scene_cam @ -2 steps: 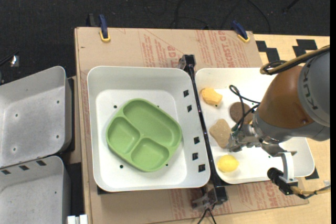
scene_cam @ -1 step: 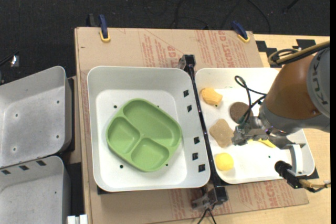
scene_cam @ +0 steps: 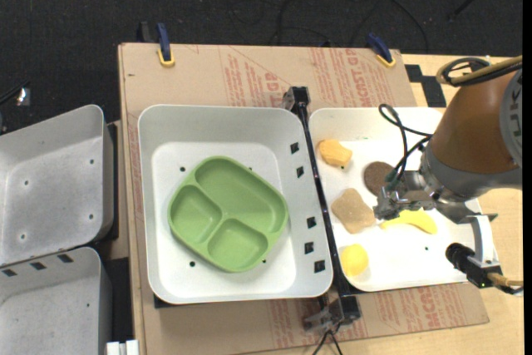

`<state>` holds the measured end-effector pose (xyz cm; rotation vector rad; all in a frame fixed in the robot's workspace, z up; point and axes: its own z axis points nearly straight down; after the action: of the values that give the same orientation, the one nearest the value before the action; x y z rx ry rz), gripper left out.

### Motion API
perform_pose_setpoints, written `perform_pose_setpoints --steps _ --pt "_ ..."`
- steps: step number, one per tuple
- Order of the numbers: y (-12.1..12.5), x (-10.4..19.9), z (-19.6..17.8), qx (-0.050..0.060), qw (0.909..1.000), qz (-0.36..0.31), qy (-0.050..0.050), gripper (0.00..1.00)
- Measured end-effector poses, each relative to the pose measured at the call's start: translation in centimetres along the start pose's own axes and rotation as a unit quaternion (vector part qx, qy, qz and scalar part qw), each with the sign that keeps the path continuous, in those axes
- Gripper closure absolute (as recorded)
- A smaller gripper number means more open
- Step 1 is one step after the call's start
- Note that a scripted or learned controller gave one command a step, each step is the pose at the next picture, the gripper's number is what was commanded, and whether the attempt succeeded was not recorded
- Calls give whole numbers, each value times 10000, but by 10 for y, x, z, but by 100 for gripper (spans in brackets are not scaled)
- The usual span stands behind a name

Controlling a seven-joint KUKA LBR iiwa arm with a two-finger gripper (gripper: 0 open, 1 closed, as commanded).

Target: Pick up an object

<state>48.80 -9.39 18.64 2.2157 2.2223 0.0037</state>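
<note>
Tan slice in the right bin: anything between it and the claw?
Nothing. In the camera view the claw sits right at the tan slice's right edge, with a yellow banana-like piece just beyond it on the right bin floor.

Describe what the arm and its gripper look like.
The arm is bulky and rounded, with a broad orange band above a grey wrist section. A black cable loops along its left side. The gripper is a small, dark grey metallic assembly at the wrist's end.

The green tray (scene_cam: 228, 214) fills most of the left bin (scene_cam: 158, 179); 5 small things crowd the right bin (scene_cam: 366, 122), with bare floor along its front.
</note>
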Motion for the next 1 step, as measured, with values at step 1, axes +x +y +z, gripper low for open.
perform_pose_setpoints --steps 1 --pt "3 -2 -63 -15 10000 -1 -5 100"
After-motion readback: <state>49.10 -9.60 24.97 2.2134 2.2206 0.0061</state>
